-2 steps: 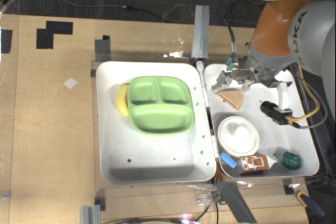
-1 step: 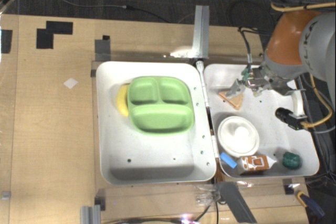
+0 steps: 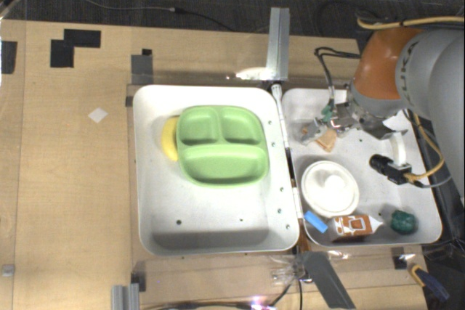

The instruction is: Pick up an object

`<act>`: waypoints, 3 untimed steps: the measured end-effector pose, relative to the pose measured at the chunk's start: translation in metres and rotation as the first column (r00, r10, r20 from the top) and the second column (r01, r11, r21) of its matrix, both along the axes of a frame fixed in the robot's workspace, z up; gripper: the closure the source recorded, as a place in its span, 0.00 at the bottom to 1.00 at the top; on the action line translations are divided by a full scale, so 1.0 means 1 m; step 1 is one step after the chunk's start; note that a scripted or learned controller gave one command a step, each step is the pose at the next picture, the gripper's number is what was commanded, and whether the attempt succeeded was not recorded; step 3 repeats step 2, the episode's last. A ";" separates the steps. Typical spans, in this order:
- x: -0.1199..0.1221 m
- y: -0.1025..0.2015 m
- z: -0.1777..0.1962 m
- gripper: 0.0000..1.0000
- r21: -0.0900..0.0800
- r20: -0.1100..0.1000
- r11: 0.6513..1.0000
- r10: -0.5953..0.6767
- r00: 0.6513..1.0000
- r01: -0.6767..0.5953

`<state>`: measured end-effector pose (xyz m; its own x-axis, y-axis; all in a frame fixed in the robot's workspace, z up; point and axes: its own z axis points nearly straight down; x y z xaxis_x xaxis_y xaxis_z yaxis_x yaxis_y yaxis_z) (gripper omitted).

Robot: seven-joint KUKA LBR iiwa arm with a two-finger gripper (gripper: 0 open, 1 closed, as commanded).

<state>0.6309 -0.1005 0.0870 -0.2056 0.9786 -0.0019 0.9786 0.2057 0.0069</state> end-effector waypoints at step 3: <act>-0.033 0.062 0.100 1.00 0.001 -0.001 1.000 -0.001 1.000 0.001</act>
